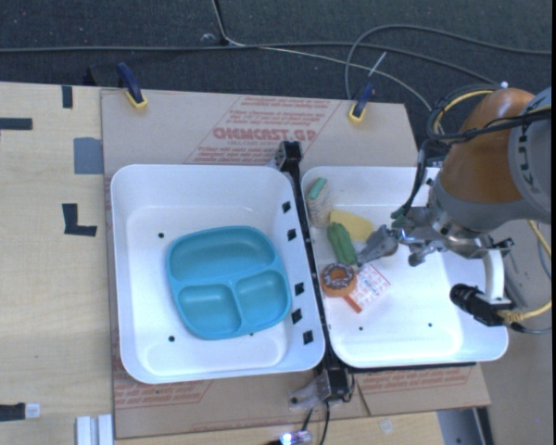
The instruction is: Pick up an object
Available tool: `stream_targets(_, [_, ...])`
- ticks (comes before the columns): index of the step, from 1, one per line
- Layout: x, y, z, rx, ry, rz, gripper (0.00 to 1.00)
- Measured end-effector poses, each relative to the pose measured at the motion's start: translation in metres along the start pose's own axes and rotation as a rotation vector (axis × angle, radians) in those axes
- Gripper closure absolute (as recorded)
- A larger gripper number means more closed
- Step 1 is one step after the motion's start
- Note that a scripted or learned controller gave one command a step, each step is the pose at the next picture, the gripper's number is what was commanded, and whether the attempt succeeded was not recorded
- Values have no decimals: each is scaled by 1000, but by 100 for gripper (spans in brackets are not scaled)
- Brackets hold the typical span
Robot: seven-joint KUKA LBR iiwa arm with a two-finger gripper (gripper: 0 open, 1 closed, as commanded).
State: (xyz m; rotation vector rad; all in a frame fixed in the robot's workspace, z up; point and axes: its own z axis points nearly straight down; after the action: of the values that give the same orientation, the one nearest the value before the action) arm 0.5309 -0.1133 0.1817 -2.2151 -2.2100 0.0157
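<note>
In the right bin [417,341] several small objects lie near its left wall: a green oblong piece [342,243], a yellow piece [357,223] behind it, a brown ring-shaped item [337,276] on an orange piece, a white wrapper with red print [371,286], and a pale green item [316,189] at the back. My gripper [378,245] hangs low over the bin, just right of the green piece and above the wrapper. Nothing shows between its tips.
The left bin [139,341] holds a blue divided plate [228,281]. A black divider [301,239] runs between the bins. The arm's orange band [486,156] and wrist cover the right bin's back right. Cables loop over the dark floor behind the bench.
</note>
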Motion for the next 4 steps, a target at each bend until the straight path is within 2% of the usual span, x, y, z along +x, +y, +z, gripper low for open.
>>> stream_targets(1, [0, 3, -7, -14, -1, -4, 0])
stream_targets(2, [-5, -3, 53, -8, -1, -2, 0])
stream_targets(3, [-5, 0, 93, -22, 0, -3, 0])
stream_targets(4, [-3, 4, 78, -35, -1, -6, 100])
